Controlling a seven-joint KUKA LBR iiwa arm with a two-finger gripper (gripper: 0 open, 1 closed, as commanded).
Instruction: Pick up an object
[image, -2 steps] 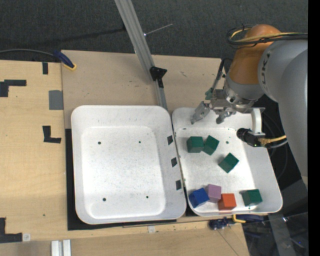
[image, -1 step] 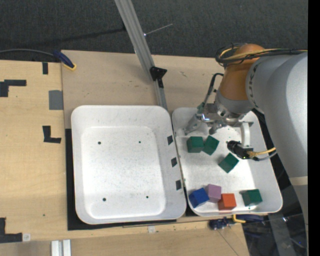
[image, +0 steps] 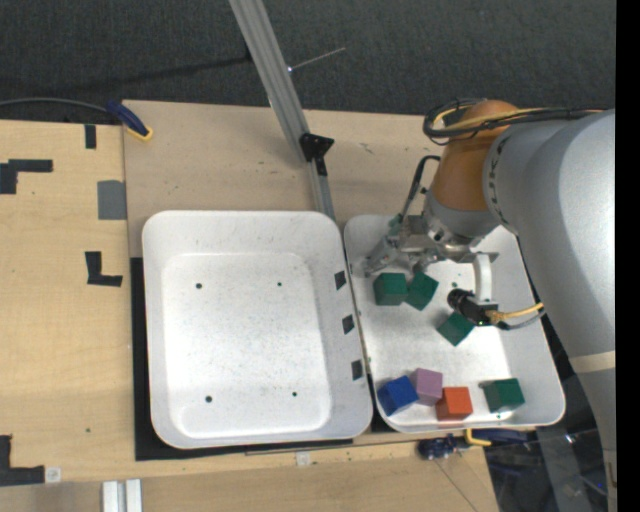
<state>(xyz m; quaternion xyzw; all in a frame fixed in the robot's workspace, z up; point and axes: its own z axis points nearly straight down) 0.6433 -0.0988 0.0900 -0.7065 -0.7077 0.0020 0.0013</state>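
My gripper hangs low over the upper part of the right bin, under the orange wrist band. Just below it lie two dark green blocks, touching each other. A third green block rests a little to the right of them, beside the black cable end. Along the bin's front edge sit a blue block, a purple block, an orange block and another green block. I see nothing lifted off the bin floor.
The left bin stands beside the right one, sharing a raised rim with black clips. A slanted metal pole crosses above the bins. The grey arm body covers the bench's right side.
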